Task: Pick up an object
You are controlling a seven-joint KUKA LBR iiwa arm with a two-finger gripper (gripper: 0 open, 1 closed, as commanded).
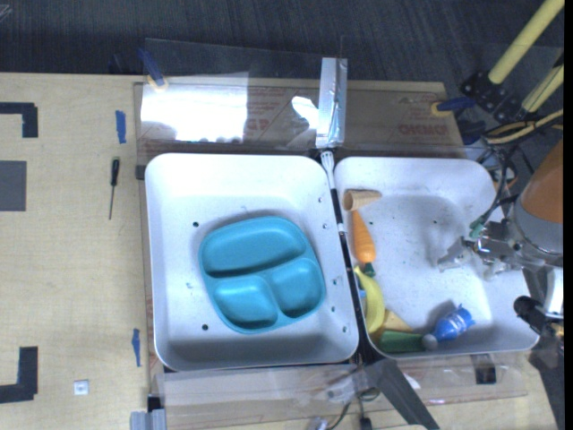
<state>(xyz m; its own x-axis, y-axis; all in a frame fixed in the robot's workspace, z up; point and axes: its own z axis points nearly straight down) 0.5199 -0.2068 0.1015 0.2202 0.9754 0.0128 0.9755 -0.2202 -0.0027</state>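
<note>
We see the metal two-finger gripper low over the right white plastic bin; we cannot tell its state. A blue bottle-like toy lies near, perhaps our target.

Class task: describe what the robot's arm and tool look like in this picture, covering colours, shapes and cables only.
The arm enters from the right as a rounded grey body with an orange band. Its tool is small, metallic and silvery, with thin pale parts. Dark cables run beside the arm, and a black fitting sits lower on it.

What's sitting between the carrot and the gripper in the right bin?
Nothing: in the camera view, the stretch from the carrot to the gripper is bare white floor of the right bin.
</note>
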